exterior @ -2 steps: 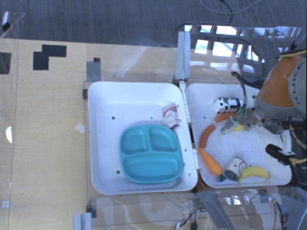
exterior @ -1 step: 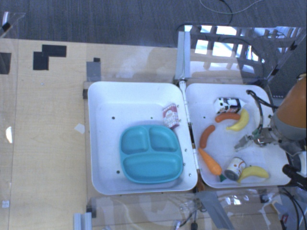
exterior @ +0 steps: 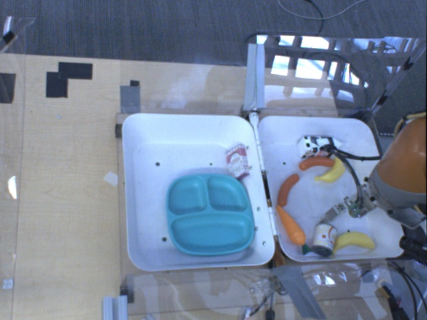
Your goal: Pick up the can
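No lettering can be read; the print on the can (exterior: 324,237) and the red packet (exterior: 237,161) is too blurred.

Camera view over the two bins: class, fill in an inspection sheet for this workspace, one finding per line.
Surface: wooden bench bearing left bin and right bin.
Job's things: can lying in the right bin's near edge, beside a banana.
Clutter: carrot, two sausages, second banana, cow toy; teal divided plate and red packet in the left bin.
Grippers: gripper just above the can.
Cables: black cable across the right bin.
Surroundings: dark carpet.
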### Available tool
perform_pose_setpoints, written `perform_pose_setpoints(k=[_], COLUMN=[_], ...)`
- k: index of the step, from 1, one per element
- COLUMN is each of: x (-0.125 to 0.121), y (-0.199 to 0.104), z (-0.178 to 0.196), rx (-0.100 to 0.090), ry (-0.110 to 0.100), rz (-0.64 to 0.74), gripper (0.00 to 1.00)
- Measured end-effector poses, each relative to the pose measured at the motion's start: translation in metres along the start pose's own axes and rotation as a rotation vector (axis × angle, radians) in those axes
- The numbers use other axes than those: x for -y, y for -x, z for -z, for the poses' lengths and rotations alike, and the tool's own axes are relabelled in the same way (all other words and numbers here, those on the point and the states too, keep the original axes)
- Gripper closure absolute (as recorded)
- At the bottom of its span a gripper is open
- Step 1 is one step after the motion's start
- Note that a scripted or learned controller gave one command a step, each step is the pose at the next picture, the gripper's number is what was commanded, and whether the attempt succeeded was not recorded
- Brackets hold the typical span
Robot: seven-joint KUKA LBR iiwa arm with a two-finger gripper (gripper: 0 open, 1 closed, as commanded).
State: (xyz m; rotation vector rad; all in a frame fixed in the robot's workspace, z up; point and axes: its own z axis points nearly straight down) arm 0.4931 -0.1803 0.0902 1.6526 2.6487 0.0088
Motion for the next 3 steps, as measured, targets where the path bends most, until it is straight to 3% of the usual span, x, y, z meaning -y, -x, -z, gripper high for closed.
perform_pose_setpoints(k=[1, 2, 3], x=[0.0, -0.003, -0.038], y=[0.0, 0.0, -0.066], z=[0.0, 0.011, 0.136], rx=[0.0, 0.0, -0.008], ry=[0.0, 0.005, -0.007], rz=[0.0, 0.001, 0.022], gripper=[0.0, 1.0, 1.0])
